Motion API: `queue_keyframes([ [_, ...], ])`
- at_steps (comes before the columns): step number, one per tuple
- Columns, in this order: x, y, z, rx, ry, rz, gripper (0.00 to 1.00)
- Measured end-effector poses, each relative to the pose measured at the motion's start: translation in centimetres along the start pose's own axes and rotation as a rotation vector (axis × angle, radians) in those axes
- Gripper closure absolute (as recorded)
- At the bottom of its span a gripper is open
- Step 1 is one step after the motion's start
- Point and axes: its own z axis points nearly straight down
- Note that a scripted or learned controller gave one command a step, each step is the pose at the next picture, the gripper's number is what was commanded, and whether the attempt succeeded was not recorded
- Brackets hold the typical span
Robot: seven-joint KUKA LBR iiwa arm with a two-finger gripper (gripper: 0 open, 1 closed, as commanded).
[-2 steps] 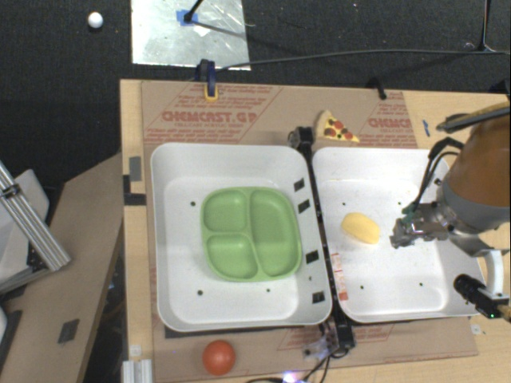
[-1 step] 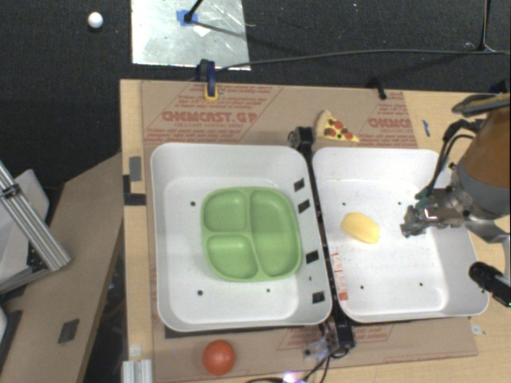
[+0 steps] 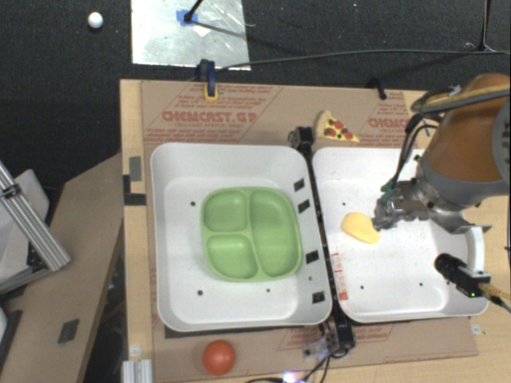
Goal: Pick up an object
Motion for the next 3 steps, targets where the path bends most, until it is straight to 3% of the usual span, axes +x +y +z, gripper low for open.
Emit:
queue_keyframes([
  [3, 15.1, 8.1, -1.8, -0.001, 0.002, -0.001, 1.0],
])
